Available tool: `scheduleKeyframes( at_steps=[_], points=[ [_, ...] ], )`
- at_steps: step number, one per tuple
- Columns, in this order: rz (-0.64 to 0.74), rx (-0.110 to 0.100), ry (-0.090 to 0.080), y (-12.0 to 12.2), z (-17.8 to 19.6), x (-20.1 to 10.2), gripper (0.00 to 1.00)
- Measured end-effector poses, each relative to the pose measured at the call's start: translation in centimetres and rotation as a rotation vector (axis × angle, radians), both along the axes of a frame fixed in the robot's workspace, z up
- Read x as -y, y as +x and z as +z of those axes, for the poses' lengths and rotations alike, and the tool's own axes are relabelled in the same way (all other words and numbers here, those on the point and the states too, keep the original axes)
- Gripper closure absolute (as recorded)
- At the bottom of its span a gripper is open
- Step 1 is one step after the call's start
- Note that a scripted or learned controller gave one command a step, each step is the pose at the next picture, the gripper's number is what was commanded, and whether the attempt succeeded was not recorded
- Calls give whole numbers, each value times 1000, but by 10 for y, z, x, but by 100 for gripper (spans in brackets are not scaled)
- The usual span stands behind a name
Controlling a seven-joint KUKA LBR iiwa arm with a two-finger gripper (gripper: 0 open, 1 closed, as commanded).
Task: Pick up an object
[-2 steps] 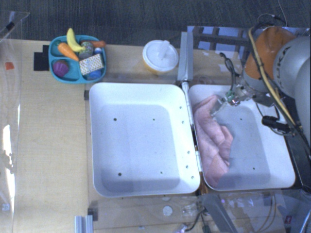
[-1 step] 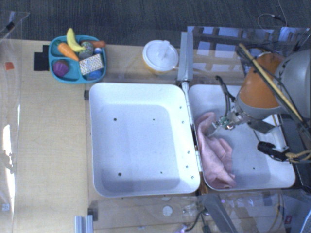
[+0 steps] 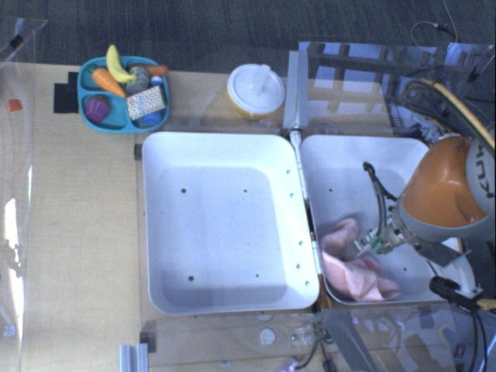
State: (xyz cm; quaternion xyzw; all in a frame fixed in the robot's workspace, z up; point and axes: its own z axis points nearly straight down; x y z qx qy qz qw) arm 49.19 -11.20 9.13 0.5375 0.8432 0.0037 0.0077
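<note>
Gripper (image 3: 370, 244) was down in the right shallow white plastic bin (image 3: 341, 169), right at the top edge of the crumpled pink cloth (image 3: 353, 266). Couldn't tell how wide it was set or whether it had any cloth. The cloth lay just below and to its left, against the bin's near-left corner. Left white bin (image 3: 225, 223) sat well to its left. Blue compartment tray of toy food (image 3: 124, 93) and round white lidded container (image 3: 256, 89) sat far up-left on the wooden counter (image 3: 70, 231).
</note>
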Motion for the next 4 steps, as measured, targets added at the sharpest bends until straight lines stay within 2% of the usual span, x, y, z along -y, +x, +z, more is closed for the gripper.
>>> scheduleKeyframes(
  at_steps=[1,2,3,4],
  points=[
    [-153,0,3,58,-1,-15,0],
    [-231,-3,3,146,-2,1,0],
    [-130,-3,3,89,-1,-6,0],
    [-209,-4,4,157,-2,-20,0]
  ],
)
